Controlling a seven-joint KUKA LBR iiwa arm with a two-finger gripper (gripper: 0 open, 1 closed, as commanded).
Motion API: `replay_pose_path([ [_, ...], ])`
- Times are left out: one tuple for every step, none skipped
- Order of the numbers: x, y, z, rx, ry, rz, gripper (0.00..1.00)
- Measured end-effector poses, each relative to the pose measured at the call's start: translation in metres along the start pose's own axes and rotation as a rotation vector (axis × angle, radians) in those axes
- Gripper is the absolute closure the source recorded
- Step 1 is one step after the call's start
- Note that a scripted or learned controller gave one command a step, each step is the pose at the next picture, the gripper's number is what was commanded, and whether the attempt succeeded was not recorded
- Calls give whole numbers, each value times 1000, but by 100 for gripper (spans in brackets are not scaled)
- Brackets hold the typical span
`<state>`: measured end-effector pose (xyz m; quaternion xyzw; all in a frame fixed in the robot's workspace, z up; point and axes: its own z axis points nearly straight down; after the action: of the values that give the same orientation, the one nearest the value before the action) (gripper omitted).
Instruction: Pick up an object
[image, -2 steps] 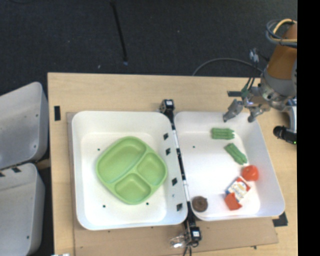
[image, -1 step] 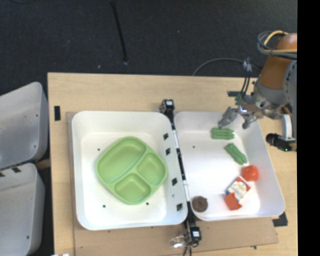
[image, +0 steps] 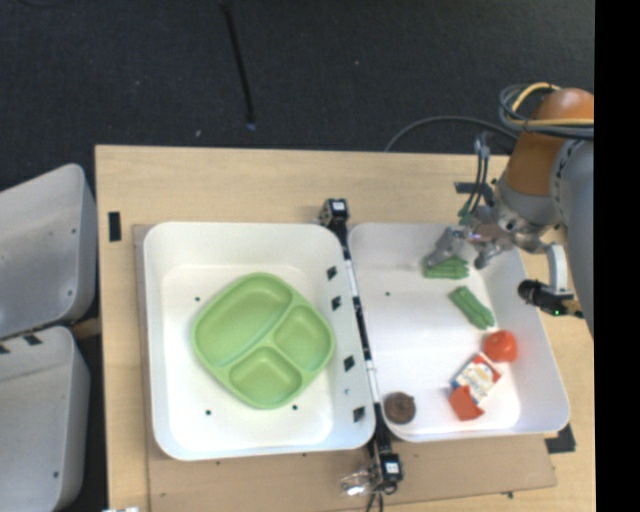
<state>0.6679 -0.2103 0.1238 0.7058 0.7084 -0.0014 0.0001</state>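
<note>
**Jaws low over a green piece at the back of the right bin**

Camera view: The arm's gripper (image: 462, 247) is down in the far corner of the right bin (image: 420, 420), its tips at a flat green piece (image: 444, 268). Whether the jaws are released or clenched cannot be told; nothing is clearly seen between them. The piece looks light, stiff and smooth, likely plastic, so a pinch across its narrow width would suit best. Nearby lie a second green strip (image: 472, 306), an orange ball (image: 501, 346), a red-and-white packet (image: 473, 386) and a brown disc (image: 400, 407). The left bin (image: 180, 420) holds a green divided plate (image: 263, 340).
</note>
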Motion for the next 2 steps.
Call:
replay_pose_path([
  [-1,0,23,-2,-1,-2,0],
  [-3,4,5,-13,-6,-5,100],
])
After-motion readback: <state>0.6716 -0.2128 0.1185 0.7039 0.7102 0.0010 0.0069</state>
